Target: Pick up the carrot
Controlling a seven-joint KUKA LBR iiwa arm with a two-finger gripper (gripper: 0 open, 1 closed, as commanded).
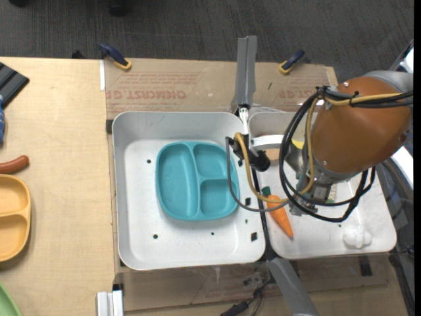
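From the camera view above the bench, the carrot (281, 218) lies in the right bin (378, 239), at its left wall, tip pointing toward the near edge and its green stub toward the far side. The arm (358, 127) (its orange band fills much of the bin's middle) hangs over that bin, just right of the carrot, with black cables looping around the wrist. How the gripper stands cannot be told; the arm's own bulk covers it. A small white lump (356, 237) sits near the right bin's near corner. The left bin (135, 242) holds a teal divided plate (196, 180).
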